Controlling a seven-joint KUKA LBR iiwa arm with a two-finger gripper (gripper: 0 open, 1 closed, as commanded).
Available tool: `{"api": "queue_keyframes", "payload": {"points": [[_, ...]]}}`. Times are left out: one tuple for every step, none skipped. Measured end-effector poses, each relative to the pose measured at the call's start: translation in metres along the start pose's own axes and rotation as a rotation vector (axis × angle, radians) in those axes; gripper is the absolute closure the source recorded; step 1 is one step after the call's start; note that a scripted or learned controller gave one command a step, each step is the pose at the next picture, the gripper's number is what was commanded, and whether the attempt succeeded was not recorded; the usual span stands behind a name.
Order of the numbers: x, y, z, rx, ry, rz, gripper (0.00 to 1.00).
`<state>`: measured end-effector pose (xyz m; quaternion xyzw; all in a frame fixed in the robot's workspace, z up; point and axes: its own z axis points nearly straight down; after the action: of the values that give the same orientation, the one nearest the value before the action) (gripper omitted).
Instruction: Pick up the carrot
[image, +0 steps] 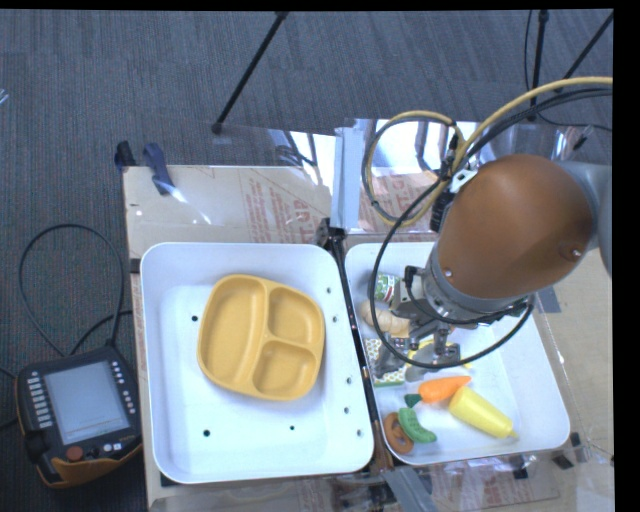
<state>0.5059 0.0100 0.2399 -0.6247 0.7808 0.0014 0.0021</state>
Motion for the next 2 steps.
{"api": "queue_keyframes", "payload": {"points": [[0.072,0.001,0.054,-0.005,0.001,-0.147,1.0],[0.036,-0.016,-0.045,0.003,0.0,-0.118,1.0]]}}
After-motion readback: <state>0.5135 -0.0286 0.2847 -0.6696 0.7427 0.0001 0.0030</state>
